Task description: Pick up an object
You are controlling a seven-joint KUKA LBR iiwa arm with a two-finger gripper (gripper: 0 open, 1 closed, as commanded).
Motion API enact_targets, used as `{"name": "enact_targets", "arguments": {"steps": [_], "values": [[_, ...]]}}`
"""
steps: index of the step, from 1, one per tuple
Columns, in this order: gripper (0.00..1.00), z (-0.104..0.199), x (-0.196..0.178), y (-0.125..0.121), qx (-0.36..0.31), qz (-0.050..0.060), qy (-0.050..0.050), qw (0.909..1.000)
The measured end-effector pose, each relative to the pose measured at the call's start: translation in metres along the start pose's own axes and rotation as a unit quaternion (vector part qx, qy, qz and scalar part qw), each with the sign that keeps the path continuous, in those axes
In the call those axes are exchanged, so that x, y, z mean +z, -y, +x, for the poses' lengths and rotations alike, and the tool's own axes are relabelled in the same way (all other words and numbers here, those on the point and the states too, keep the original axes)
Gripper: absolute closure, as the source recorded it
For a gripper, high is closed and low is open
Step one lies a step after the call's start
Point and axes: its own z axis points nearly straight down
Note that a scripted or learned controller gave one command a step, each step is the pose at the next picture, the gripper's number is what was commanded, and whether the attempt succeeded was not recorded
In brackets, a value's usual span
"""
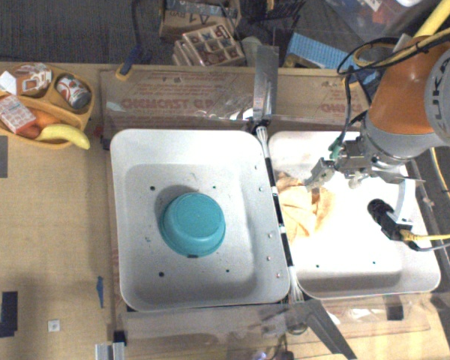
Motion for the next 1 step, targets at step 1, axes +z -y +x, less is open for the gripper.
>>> {"name": "enact_targets", "arguments": {"steps": [1], "values": [[0.0, -0.0256, 0.0678, 0.0036, 0.035, 0.001, 0.0, 0.9994]]}}
